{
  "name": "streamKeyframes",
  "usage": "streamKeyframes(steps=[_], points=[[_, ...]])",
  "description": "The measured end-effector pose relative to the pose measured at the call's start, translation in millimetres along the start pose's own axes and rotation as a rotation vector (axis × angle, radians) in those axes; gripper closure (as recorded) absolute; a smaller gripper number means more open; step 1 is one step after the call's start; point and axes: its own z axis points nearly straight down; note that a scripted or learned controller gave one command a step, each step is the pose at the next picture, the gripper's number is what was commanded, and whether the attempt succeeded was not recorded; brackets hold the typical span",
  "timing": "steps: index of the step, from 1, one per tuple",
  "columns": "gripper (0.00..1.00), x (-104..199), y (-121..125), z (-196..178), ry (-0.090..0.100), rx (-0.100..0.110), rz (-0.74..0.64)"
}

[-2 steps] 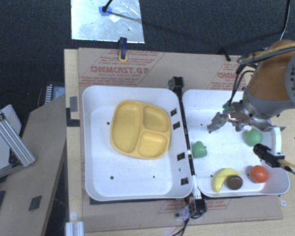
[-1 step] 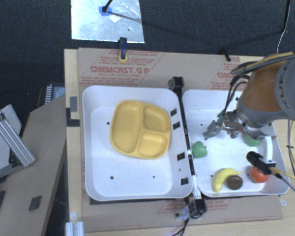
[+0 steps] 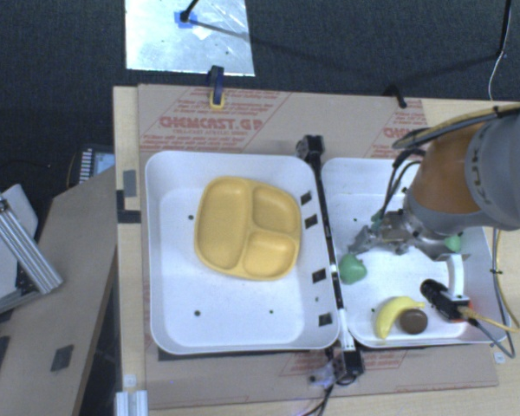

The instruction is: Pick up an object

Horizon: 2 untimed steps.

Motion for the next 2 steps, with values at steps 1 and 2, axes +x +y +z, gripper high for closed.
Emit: streamKeyframes(steps=[1,2], points=[[1.00,-0.5,1.8,-13.1,-0.001,-0.005,0.001],[1.00,0.5,0.3,-76.9,-0.002,-0.009,-0.004]])
